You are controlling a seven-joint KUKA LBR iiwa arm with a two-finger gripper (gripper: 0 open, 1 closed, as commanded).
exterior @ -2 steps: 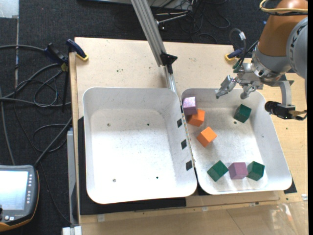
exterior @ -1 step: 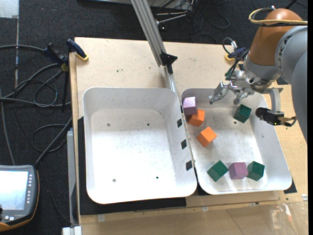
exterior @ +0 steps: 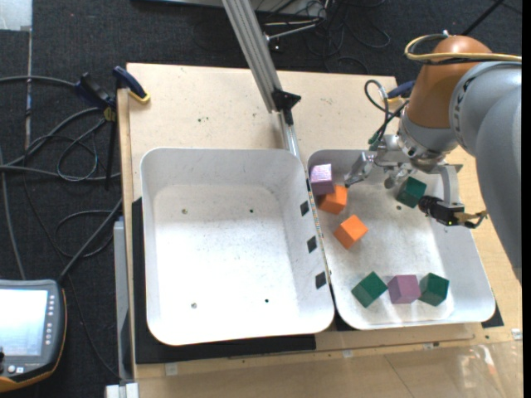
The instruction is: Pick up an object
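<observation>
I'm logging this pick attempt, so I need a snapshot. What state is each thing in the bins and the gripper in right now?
Purple cube: resting at right bin's far left corner, touching an orange cube.
Orange cube: resting against purple cube.
Second orange cube: resting alone, mid-bin.
Green cube, purple cube, green cube: resting in a row near front.
Green cube: beneath the wrist, partly hidden.
Gripper: low over the right bin; grasp unclear.

Arm: reached in from the right, above the right bin (exterior: 465, 259).
Gripper (exterior: 390, 171): over the far part of the right bin, near a green cube (exterior: 411, 192).
Right bin, far-left corner: purple cube (exterior: 321, 174) touching orange cube (exterior: 333, 198).
Middle: second orange cube (exterior: 351, 230).
Near edge: green cube (exterior: 369, 289), purple cube (exterior: 404, 288), green cube (exterior: 434, 288) in a row.
Left bin (exterior: 166, 172): white.
</observation>
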